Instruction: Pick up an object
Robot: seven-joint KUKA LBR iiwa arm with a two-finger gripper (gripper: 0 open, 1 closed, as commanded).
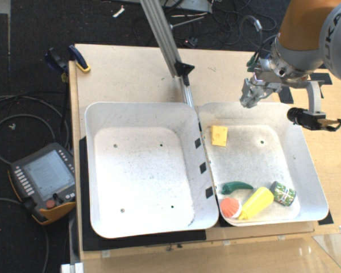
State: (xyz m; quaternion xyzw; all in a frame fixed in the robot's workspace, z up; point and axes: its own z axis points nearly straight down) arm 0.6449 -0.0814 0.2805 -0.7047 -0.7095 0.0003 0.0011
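Note:
The right bin holds a yellow cheese-like block near its far left corner. Along its near edge lie a green pepper-like piece, a red-orange round fruit, a yellow bottle-shaped object and a small green can. My gripper hangs above the far edge of the right bin, well clear of all the objects, with nothing seen between its fingers. The wrist hides how the fingers stand.
The left bin stands beside the right one. A slanted metal rail crosses the bench at the back. A black and yellow clamp sits at the bench's far left corner. A teach pendant lies on the floor at left.

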